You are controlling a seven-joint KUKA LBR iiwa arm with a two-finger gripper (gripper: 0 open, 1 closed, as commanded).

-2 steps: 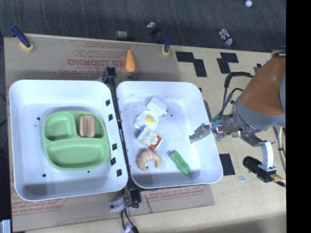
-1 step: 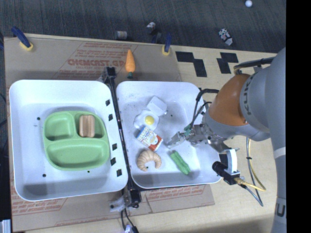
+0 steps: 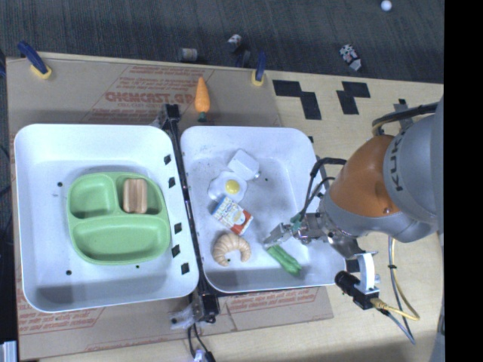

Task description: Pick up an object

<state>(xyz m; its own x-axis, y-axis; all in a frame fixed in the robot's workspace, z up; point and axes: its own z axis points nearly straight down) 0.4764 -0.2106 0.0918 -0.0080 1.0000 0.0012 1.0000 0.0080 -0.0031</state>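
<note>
Bench: brown board top (image 3: pixel 151 89) with two shallow white bins side by side.

Arm (image 3: pixel 377 187): grey, orange band above the wrist, reaching in from the right over the right bin's right edge.

Left bin (image 3: pixel 38 202): holds a green divided plate (image 3: pixel 117 236). A small tan block (image 3: pixel 136 195) sits in the plate's upper right compartment.

Right bin (image 3: pixel 287 153): several loose objects. White box-like piece (image 3: pixel 243 163) near the top centre. Just below it, a white item with a yellow spot (image 3: pixel 229 186). Below that, a small carton with red and blue print (image 3: pixel 232 214). Croissant (image 3: pixel 231 248) near the bin's lower left. Green elongated object (image 3: pixel 286 260) lying at a slant near the lower right.

Gripper (image 3: pixel 276 237): low in the right bin, pointing left, just above the upper end of the green elongated object. Claw state: cannot tell, too small and blurred.

Orange carrot-shaped toy (image 3: pixel 201 95) lies on the board above the bins, outside both.
</note>
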